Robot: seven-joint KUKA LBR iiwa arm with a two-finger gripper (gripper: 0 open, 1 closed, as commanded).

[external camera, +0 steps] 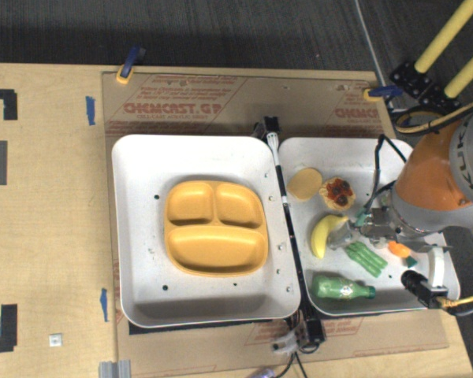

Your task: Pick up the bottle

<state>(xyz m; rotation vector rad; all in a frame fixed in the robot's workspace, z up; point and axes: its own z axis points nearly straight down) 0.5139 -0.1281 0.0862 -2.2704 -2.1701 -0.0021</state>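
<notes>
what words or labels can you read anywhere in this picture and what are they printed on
"CHEMCAST GP", red print on the brown board behind the left bin.
The same red print, cut off and too blurred to read in full, on the board behind the right bin.
The green bottle bears a small white mark, too small to read.

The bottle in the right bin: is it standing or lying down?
Lying down. The bottle rests on its side along the near wall of the right bin, cap pointing right.

Bottle (343, 289) in right bin (331, 309)
</notes>
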